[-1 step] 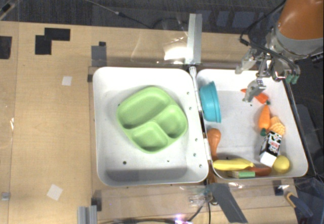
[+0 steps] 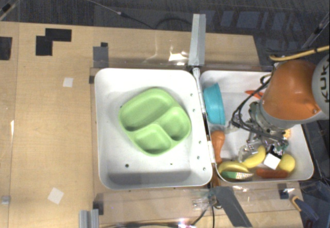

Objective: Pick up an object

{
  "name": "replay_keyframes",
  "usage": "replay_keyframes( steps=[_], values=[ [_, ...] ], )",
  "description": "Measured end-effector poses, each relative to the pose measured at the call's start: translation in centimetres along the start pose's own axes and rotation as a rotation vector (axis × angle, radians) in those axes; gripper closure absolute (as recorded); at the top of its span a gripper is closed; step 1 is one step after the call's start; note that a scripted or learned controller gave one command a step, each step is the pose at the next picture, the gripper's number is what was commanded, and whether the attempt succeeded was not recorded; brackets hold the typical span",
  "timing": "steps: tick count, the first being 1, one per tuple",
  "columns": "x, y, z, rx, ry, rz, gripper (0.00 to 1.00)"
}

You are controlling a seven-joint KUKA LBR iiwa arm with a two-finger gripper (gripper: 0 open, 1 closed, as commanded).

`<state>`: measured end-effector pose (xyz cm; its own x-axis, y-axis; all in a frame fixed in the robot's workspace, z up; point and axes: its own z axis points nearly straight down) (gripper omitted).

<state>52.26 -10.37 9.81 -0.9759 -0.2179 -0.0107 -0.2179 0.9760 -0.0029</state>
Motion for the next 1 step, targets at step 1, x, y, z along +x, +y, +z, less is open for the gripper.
replay_keyframes(
  steps=[1],
  values=[
    [-0.21,-6.61,-3.02,0.001,0.001,-0.348,0.0]
  ],
)
